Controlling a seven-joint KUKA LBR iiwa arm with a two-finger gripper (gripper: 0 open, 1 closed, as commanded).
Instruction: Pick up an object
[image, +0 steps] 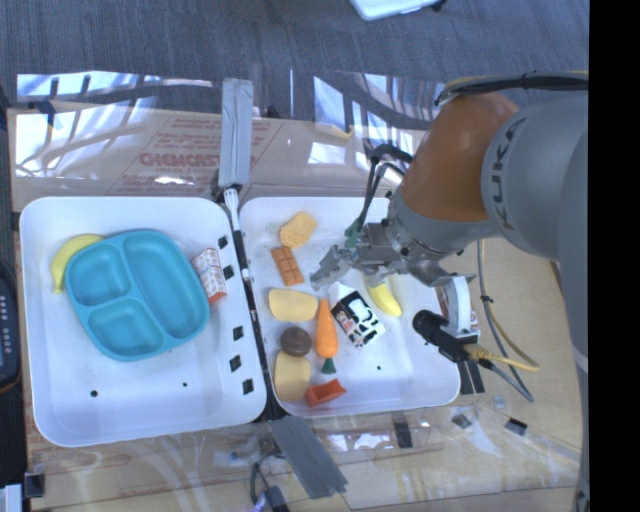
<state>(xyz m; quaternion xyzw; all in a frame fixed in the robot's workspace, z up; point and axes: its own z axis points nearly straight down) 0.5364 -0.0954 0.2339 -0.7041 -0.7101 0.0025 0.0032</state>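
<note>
Nearest the camera, at the front of the right bin (425, 395), sits a red-orange block (325, 393) w/ a pale yellow block (291, 373) just beside it on the left. Right behind those: a dark brown round piece (295, 341) touching the yellow block's top, and a carrot (326, 332) upright-ish, green tip toward the front. Next to the carrot on the right is a small black-and-white printed box (357, 318), tilted. A yellow cheese-like wedge (291, 304) lies left of the carrot.

The claw (340, 262) hangs over the middle of the right bin, above the box and carrot; nothing seen between its fingers, and can't tell if they're wide or narrow from this angle. A yellow banana-ish piece (385, 298) pokes out just under the wrist, right of the box.

Further back in the same bin: a brown waffle-like bar (287, 265), then a tan cracker-shaped piece (297, 230) near the back wall.

Left bin (60, 400): blue divided plate (133, 292) in the middle, a yellow banana (68, 254) tucked against its far-left edge, a small red-and-white carton (210, 275) touching the plate's right side, near the divider btwn bins.

Arm (500, 170) w/ orange band comes in from the right, over the bench (150, 150).
</note>
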